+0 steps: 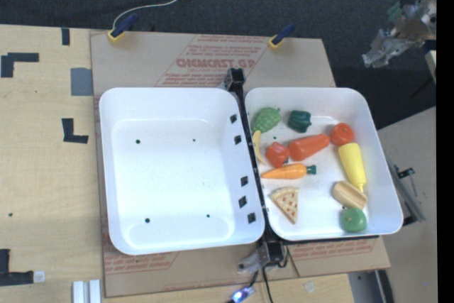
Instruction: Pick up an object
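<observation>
I'm hanging high at the upper right, my gripper (386, 46) well outside both bins and off past the far right corner of the right bin (374, 117). Nothing is sitting between my fingers, and whether they are apart or together I cannot tell from here.

Below me the right bin is carrying the whole crowd. Against its far edge a dark green pepper (299, 120) is lying, with a leafy green vegetable (267, 118) beside it near the divider. A red tomato (342, 133) is resting toward the right wall, touching the top of a yellow corn cob (352, 163) that is running down that side. A long red pepper (308, 146) is lying across the middle, with a smaller red piece (276, 152) at its left end. Just under them an orange carrot (286, 171) is pointing toward the divider. Near the front edge a pizza slice (286, 203) is lying, and at the front right corner a bread roll (349, 194) is sitting just above a green ball-shaped fruit (353, 221).

The left bin (113, 152) is sitting alongside, touching the right one.
</observation>
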Robot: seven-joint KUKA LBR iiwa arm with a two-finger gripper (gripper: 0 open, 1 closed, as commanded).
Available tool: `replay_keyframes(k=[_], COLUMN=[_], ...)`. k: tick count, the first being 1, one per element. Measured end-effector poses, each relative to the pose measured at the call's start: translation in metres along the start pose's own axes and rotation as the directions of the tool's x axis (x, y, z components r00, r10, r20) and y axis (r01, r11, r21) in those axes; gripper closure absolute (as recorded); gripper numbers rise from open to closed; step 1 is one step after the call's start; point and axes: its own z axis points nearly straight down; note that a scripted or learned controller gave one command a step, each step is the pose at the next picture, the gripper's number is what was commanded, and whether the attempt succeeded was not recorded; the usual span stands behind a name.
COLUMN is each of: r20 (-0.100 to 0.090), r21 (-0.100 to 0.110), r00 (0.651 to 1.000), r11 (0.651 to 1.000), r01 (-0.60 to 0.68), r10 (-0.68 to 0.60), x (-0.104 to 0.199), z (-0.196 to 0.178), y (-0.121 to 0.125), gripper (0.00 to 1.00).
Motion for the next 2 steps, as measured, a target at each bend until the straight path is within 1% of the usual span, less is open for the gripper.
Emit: replay_keyframes(k=[1, 2], r20=[-0.008, -0.010], r21=[0.020, 0.016], r00=[1.000, 1.000], r11=[1.000, 1.000], r01=[0.002, 0.006], r10=[-0.002, -0.006], x=[0.062, 0.138], z=[0.009, -0.022], y=[-0.002, -0.001], gripper=[1.00, 1.00])
